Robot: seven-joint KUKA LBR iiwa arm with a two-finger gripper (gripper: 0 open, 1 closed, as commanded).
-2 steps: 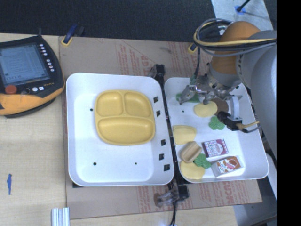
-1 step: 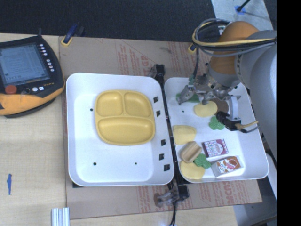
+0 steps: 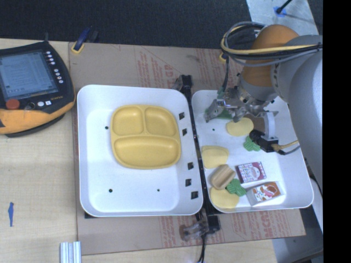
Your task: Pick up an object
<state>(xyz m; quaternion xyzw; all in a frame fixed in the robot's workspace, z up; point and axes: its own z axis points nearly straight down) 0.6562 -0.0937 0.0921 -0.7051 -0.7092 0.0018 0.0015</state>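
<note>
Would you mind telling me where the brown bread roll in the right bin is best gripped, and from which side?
Grip the bread roll across its narrow middle, coming straight down from above. It lies flat and elongated, slanting. Its long ends are crowded: a yellow piece above, a green piece below-right. This is my judgement from one view.

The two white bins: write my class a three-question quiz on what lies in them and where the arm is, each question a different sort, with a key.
1. True or false: the yellow divided plate lies in the left bin.
2. Which bin is the gripper over? A) the left bin B) the right bin C) neither
3. Fill in: the plate has ___ compartments.

Key
1. True.
2. B. It hangs over the far end of the right bin, close to a pale yellow piece.
3. Three: two small ones and one long one.
</note>
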